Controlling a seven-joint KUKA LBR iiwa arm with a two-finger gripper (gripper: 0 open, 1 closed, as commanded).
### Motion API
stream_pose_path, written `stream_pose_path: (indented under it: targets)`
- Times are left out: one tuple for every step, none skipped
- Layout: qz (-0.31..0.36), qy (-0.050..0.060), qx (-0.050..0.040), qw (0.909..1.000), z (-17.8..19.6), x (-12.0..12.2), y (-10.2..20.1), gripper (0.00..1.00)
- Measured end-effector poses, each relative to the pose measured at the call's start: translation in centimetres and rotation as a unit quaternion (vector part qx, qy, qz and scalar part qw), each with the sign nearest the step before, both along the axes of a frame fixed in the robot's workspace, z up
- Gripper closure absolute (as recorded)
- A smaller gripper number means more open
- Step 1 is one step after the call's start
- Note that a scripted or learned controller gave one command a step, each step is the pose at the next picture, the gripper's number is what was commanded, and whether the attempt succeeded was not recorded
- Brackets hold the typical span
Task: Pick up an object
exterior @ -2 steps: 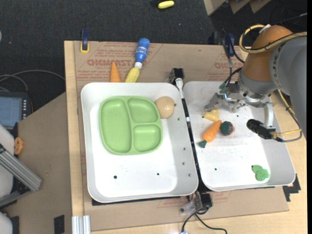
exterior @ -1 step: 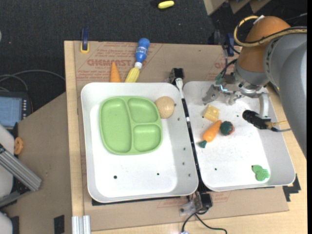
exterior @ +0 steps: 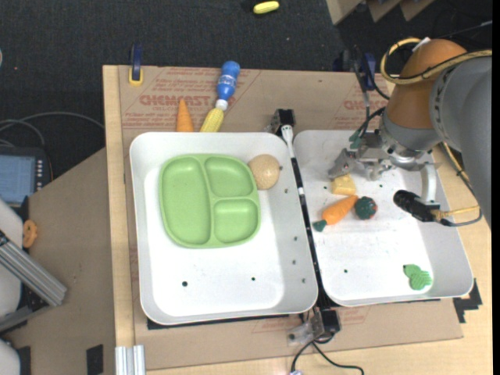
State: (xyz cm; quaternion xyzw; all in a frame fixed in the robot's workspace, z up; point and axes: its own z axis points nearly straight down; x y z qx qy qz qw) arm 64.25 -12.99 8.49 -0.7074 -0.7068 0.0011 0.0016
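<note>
My gripper (exterior: 361, 165) hangs over the far part of the right bin (exterior: 437, 287), low above its floor. A small pale yellow block (exterior: 343, 184) lies just below and left of it, very close. An orange toy carrot (exterior: 337, 210) with a green tip lies a little nearer the front. Beside the carrot on the right sits a dark green and red round piece (exterior: 365, 207). A green leafy toy (exterior: 418, 276) rests in the bin's front right corner. I see nothing held in the gripper.
The left bin (exterior: 226, 295) holds a green divided plate (exterior: 209, 200) and a tan ball (exterior: 265, 170) at the plate's far right corner. Behind the bins on the bench lie an orange cone (exterior: 183, 117) and a blue and yellow bottle (exterior: 221, 96).
</note>
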Motion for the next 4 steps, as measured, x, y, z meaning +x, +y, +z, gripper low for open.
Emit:
stream_pose_path:
  targets:
    - [0.001, -0.004, -0.0010, 1.0000, 0.0, 2.5, 0.1, 0.00]
    - [0.000, 0.000, 0.0004, 1.0000, 0.0, -0.6, 1.5, 0.00]
    - [0.000, -0.002, -0.0001, 1.0000, 1.1, -0.4, 1.5, 1.00]
    - [0.004, -0.005, 0.0016, 1.0000, 10.6, -5.2, 9.0, 1.00]
